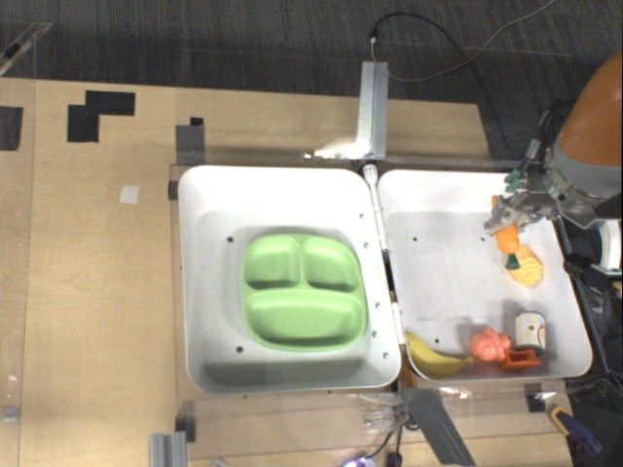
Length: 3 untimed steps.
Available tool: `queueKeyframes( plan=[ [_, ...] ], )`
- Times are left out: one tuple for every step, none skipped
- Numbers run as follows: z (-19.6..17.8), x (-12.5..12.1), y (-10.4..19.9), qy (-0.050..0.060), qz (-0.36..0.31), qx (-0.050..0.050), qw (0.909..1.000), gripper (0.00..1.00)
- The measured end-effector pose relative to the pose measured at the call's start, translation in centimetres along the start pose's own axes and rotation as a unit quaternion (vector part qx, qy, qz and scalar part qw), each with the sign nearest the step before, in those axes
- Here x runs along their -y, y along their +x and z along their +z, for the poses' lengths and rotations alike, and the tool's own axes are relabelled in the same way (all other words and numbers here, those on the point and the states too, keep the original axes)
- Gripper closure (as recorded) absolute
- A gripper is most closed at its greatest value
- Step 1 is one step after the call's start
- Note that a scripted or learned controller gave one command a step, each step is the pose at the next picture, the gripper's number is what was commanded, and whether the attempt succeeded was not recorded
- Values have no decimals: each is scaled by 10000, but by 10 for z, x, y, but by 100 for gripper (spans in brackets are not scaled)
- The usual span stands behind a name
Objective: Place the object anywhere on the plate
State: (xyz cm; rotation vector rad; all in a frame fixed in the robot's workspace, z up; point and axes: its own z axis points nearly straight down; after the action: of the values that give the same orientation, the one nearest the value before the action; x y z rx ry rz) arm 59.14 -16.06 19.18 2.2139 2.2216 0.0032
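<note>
Gripper [506, 212] low in right bin [438, 261], beside orange-and-yellow toy [521, 259]; toy lies on bin floor near right wall. Finger state: cannot tell. Advice: centre over toy, grip its middle, lift straight, carry over divider to green plate [304, 290] in left bin [209, 261].

A pale wooden surface [88, 290] fills the left and middle of the frame, with flat black blocky markings [97, 113] at its upper left and a small pale square patch [129, 195] just below them. Dark grey ribbed flooring [243, 17] runs across the top of the frame, crossed by a thin black cable [458, 52] looping toward the upper right. An upright silver metal post [374, 110] stands at upper centre.
</note>
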Motion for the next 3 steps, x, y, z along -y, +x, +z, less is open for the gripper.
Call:
queueKeyframes(
  plan=[
    [89,28,74,7,-1164,-16,9932,100],
    [5,-25,119,-15,-1816,-12,9834,100],
    [6,9,166,-3,-2382,-17,9712,100]
  ],
)
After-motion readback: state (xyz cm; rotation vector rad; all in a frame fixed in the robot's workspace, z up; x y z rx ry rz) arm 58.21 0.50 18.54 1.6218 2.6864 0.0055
